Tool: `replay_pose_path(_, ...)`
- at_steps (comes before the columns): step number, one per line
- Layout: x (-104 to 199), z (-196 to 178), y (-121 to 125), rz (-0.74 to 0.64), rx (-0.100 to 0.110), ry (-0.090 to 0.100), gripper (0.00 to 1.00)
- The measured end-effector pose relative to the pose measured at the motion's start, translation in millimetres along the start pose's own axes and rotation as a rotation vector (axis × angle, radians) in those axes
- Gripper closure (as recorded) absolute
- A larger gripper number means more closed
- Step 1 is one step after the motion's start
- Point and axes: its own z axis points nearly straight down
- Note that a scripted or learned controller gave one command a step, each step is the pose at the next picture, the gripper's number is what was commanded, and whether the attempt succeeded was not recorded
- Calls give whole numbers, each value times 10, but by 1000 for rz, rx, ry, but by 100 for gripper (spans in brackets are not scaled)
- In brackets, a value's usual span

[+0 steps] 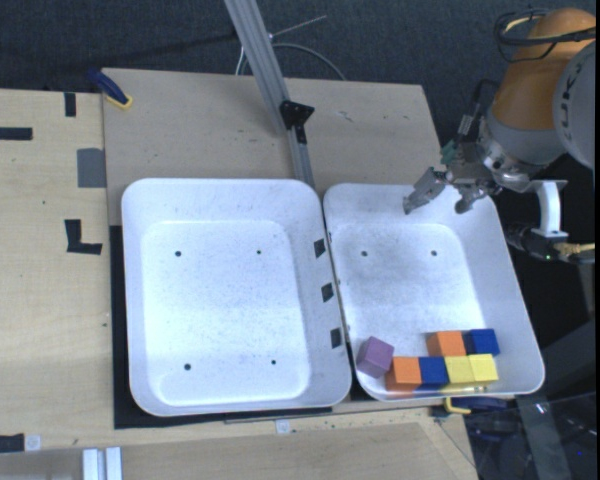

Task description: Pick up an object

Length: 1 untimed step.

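Progress: I judge nothing picked yet.
Gripper: my fingers spread apart, holding nothing, over the right bin's far edge.
Blocks: untouched, clustered at its near edge.

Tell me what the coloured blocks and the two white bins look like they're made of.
The coloured blocks: probably painted wood or foam, judging by flat matte faces and crisp edges; the view can't settle which. The right bin and left bin: likely moulded plastic, with rounded corners, raised rims, a dull finish and grey scuff speckling.
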Motion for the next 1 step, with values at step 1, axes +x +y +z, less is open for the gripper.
replay_pose_path(1, 168, -272, 361, -2, -5, 1, 0)
